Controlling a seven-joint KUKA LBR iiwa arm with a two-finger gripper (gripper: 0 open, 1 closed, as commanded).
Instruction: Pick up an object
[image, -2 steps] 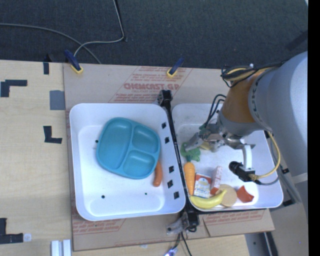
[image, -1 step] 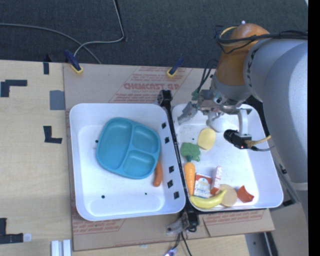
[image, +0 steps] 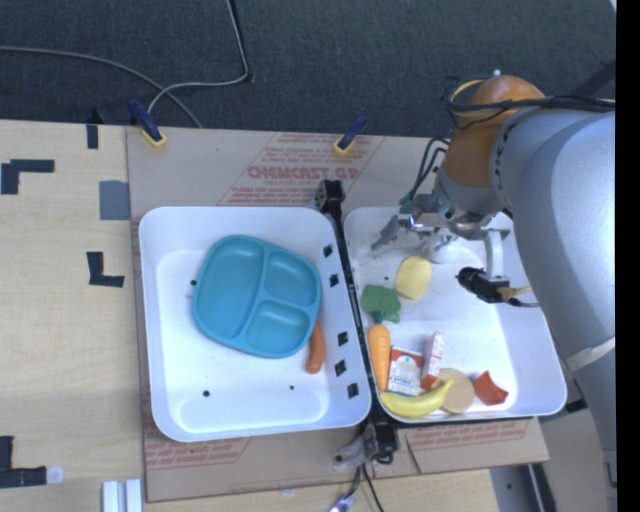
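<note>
**Hand low over the right bin, lemon just beneath it**

Just below the robot's hand (image: 432, 228), a small pale yellow lemon-shaped toy (image: 413, 277) lies on the floor of the right shallow white bin (image: 530, 350), near the fingers but not between them. Whether the hand is open or closed I cannot tell; nothing is seen gripped in it.

Beside the lemon, toward the divider, sits a green leafy toy vegetable (image: 381, 302). Farther from the hand, along the same bin, come an orange toy carrot (image: 379, 350), a small red-and-white carton (image: 405, 370), a slim pink-and-white packet (image: 435, 355), a yellow toy banana (image: 415, 403) touching a round tan disc (image: 459, 392), and a red wedge-shaped piece (image: 489, 387).

Well apart from the hand, across the divider, the left shallow white bin (image: 170, 320) holds a blue plastic tray with compartments (image: 256, 295) and, at the tray's near edge, a small orange sausage-shaped toy (image: 316, 350). Both bins rest on a cardboard sheet (image: 250, 170) on the table (image: 60, 330).
</note>
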